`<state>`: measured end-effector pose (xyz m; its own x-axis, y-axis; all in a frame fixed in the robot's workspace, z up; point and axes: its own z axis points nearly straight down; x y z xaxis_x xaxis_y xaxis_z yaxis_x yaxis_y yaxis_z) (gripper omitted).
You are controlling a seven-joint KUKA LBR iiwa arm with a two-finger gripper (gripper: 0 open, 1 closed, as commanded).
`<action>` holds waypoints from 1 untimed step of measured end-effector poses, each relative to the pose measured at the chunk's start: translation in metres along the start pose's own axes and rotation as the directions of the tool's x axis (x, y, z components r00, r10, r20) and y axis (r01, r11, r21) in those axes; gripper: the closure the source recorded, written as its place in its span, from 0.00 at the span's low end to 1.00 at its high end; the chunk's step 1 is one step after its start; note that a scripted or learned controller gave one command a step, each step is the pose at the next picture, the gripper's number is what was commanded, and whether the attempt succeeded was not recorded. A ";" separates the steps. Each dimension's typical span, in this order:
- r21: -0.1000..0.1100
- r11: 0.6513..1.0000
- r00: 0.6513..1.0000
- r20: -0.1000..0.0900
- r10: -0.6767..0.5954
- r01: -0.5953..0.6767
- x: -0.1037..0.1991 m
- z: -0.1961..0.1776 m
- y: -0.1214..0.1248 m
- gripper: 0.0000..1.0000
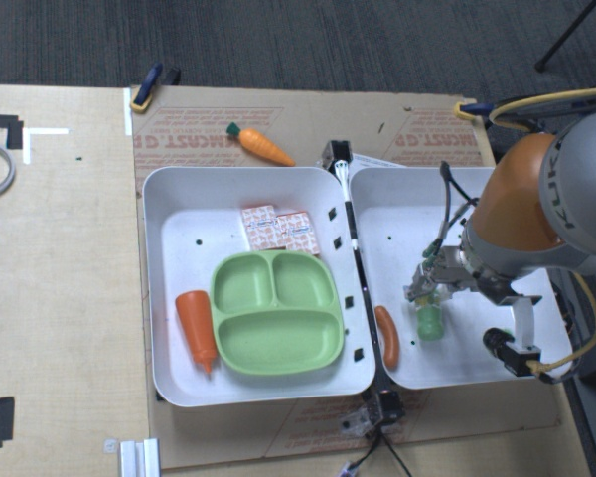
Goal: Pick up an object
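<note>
Now the gripper (429,296) hangs over a green object (431,323) in the right bin (397,217); whether its jaws are spread, I cannot tell. Best descend straight, centre on it, avoiding the sausage (385,334) nearby.

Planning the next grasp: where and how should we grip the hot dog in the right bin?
Probably across the middle of the hot dog, coming straight down. It lies flat and slim, lengthwise along the right bin's left wall, so the fingers should close across its narrow width. That wall is tight on one side, so expect little finger room there. The gripper sits over a green object nearby.
</note>
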<state>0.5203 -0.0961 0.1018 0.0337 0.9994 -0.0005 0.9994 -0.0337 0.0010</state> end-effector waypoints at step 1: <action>0.001 0.974 0.974 0.001 0.225 -0.225 0.038 -0.131 -0.043 1.00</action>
